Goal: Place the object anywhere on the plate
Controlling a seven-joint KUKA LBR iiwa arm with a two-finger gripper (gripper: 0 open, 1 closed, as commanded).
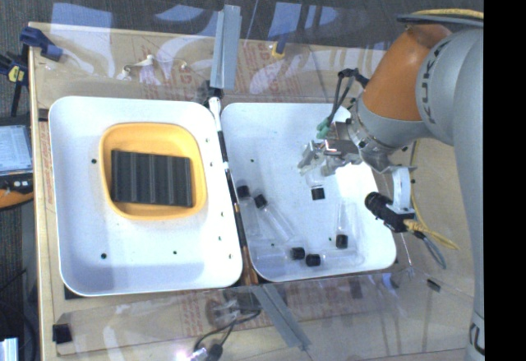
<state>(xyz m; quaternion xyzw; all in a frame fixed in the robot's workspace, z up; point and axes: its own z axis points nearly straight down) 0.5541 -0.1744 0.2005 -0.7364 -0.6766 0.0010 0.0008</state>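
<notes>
White plastic forms two shallow bins side by side on the bench (123, 63), their inner walls almost touching along the middle. The left bin (74, 252) holds a yellow plate (152, 137) set slightly above its centre. A dark ribbed block (152, 178) lies flat in the plate's well, its longer side running left to right and its ribs running crosswise. A yellow rim shows on all sides of the block, widest along the top.

The right bin (246, 129) holds six small black pieces scattered over its floor: two near its left wall (242, 191) (260, 201), one near the middle (318, 193), and three towards the lower edge (297, 252) (312, 260) (341, 241). All six are well apart from the plate, with both bin walls between them and it. They are too small for a long axis to be read.

The grey arm (448, 96), with its orange band, reaches in from the right over the right bin. Its gripper (316, 155) hangs over the bin's upper middle, just above the middle black piece in the view. Whether the jaws are open or closed cannot be told, and no piece is seen between them.

Bare white floor lies open in the right bin's upper left, and around the plate in the left bin, most broadly below it.
</notes>
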